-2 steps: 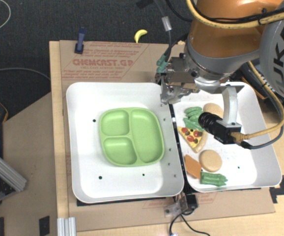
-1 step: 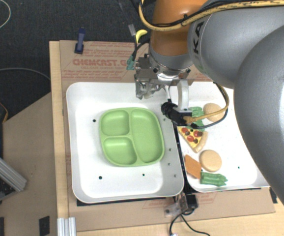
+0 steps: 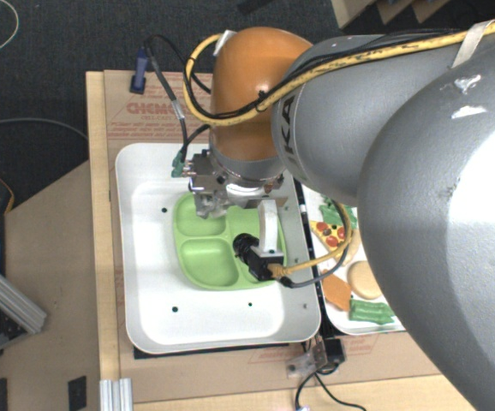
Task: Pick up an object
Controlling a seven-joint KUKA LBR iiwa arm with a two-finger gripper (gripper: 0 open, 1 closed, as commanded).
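- The left white bin (image 3: 145, 255) serves as the landmark; it lies on a cardboard-coloured bench (image 3: 110, 127) and takes up the middle of the camera view.
- A green divided tray (image 3: 203, 259) lies inside that bin, toward its right half, with at least two shallow compartments showing; the nearer one is bare.
- The grey arm (image 3: 419, 169) comes in from the right and covers the bin's upper right corner; its orange band (image 3: 247, 84) sits above the bin's far rim.
- The pincer (image 3: 209, 205) hangs below the wrist over the far compartment of the green tray, very close to or touching its surface; I cannot tell which.
- Whether the pincer is spread or pressed together cannot be told from here, and nothing can be seen between its tips.
- A black cable bundle (image 3: 252, 255) and a yellow-sheathed wire (image 3: 316, 264) loop down from the wrist over the tray's right edge.
- Just right of the landmark bin, the second white bin (image 3: 337, 319) peeks out beneath the arm, holding a pizza-slice toy (image 3: 327, 229), a tan round piece (image 3: 367, 279), an orange piece (image 3: 336, 293) and a green piece (image 3: 369, 312).
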